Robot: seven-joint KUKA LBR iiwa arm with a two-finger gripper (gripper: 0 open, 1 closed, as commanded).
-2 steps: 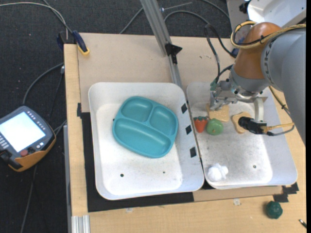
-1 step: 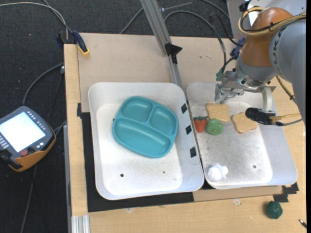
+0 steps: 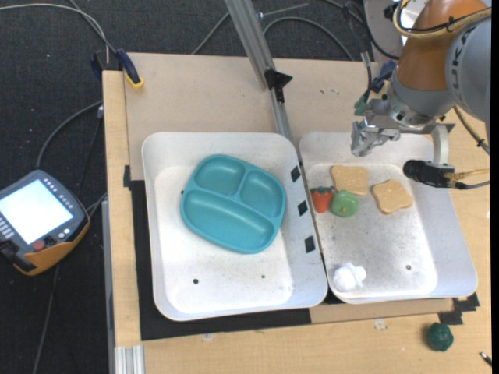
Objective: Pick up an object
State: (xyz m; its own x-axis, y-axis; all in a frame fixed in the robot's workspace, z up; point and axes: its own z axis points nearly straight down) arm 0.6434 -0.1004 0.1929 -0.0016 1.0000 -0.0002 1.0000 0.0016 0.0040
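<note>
Above the far edge of the right bin we find the gripper, carried by the grey arm with its orange band; we cannot tell how its jaws stand, and nothing shows between them. Inside this bin, near its far edge, we see two toast-coloured slices: one slice lies just below the gripper, the other slice lies beside it toward the right edge. A green apple-like object touches the first slice on its near side, and a red strawberry-like object sits just beside the green one, close to the left wall. A small white crumpled object rests near the near-left corner of the same bin. The left bin carries a teal compartment plate, placed toward its far half. On the bench, a small green ball lies beyond the near-right corner of the right bin. We read no legible labels or writing on any item.
</note>
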